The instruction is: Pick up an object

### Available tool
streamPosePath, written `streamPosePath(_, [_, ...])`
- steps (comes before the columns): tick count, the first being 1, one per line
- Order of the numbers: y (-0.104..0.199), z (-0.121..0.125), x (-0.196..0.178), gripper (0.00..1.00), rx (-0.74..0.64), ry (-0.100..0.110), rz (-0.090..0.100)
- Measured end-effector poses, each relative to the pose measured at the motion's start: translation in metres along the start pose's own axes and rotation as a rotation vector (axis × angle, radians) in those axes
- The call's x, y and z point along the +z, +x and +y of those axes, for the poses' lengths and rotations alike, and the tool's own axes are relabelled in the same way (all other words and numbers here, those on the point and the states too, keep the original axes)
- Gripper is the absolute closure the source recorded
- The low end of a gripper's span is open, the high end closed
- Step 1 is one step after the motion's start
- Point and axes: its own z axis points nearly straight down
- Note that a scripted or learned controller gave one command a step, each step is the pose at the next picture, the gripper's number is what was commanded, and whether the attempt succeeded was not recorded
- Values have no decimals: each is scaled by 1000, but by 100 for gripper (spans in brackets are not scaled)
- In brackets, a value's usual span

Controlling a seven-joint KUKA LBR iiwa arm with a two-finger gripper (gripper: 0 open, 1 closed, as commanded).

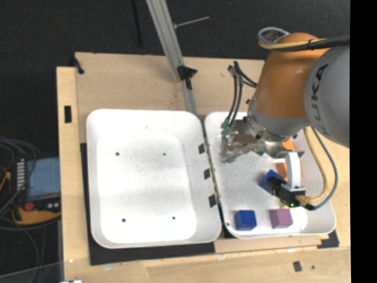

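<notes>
From the camera view, the grey arm with its orange band (288, 81) is reaching in from the right and hanging over the far part of the right bin (235, 184). The gripper (232, 149) is sitting low over that bin's far left corner, close to the divide between the two bins; how wide it is standing cannot be told from here, and nothing is showing in its grasp.

The objects are lying toward the near side of the same bin. A blue cube (245, 219) is resting by the near rim, with a purple cube (281, 218) just to its right, the two apart. An orange piece (281, 168) is peeking out beside the wrist hardware on the right, partly hidden, so its shape is unclear.

The relation that matters: the blue cube is lying nearward and slightly right of the gripper, well apart from it, so any pick is likely calling for travel toward the near rim before descending. The left bin (147, 175) is sitting alongside on the counter (135, 81).
</notes>
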Motion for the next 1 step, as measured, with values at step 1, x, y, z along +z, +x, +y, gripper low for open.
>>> streamPosePath(1, [52,12,2,100,0,0,0])
